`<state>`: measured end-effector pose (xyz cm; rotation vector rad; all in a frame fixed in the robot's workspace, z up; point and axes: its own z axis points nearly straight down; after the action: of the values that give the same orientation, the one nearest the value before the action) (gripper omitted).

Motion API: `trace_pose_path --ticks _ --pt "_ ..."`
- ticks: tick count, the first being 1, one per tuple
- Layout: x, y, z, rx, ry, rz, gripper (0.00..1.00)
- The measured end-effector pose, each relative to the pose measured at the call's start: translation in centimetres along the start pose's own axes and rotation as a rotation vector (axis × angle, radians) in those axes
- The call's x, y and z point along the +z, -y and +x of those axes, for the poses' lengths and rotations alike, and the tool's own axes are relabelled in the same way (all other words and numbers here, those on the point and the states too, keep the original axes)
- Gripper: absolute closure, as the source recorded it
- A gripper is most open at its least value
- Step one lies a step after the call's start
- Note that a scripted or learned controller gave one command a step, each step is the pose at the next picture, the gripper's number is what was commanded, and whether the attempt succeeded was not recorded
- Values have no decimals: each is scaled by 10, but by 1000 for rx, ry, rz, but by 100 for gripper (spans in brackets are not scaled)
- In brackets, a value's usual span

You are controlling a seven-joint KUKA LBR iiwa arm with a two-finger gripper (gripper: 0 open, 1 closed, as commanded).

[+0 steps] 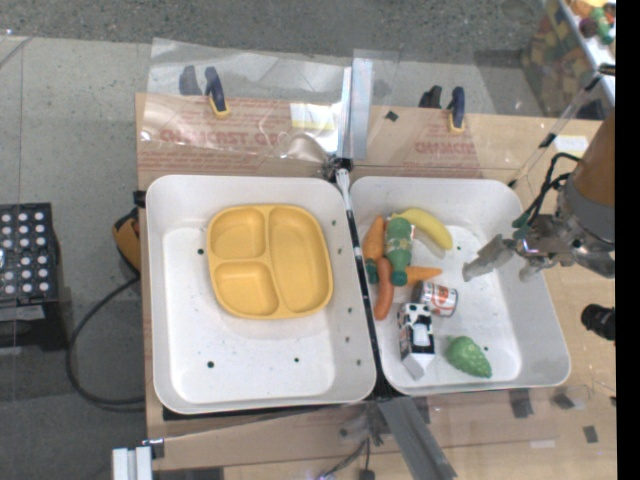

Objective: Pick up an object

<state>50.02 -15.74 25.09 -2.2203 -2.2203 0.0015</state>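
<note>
The tool (487, 258) hangs over the right edge of the right bin (540, 338), and whether it is spread or closed cannot be told; nothing is visibly between its tips. Just to its left lies a banana (428, 226), with a small can (437, 298) below-left of it, a green toy (468, 356) nearer the bin's front, and carrots (378, 263) further left.

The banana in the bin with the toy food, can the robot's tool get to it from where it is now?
Probably yes. The banana lies on top at the far edge of the pile in the right bin, with bare floor between it and the tool. Only the green bottle crowds its left end.
</note>
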Motion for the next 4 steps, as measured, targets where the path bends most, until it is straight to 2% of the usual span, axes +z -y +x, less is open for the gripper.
trace_pose_path --ticks 1,2,3,4 --pt "129 -12 26 -66 6 -21 0" --pt "119 -12 27 -64 1 -20 100" --pt "120 -12 27 -64 0 -19 0" --pt "158 -88 61 -179 1 -1 0"
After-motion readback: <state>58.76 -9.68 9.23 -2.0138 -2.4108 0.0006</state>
